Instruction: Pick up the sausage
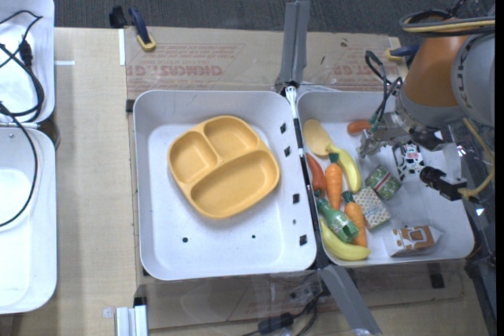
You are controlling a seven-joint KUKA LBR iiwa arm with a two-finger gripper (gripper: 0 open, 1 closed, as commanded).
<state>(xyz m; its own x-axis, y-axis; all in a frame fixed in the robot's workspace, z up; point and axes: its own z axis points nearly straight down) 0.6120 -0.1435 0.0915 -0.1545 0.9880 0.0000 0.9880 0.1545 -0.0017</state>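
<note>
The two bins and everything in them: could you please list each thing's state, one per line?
Left bin: holds the plate.
Yellow plate: flat, upright, compartments bare.
Right bin: crowded with toy food.
Sausage: lying flat near the far wall, not gripped.
Carrot: lying among the pile.
Banana: lying at the near edge.
Small carton: on its side.
Gripper: low over the right bin.

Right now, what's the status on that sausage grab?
Gripper low in right bin. Sausage beside it, not held. Bananas, carrots crowd bin's left side.
</note>
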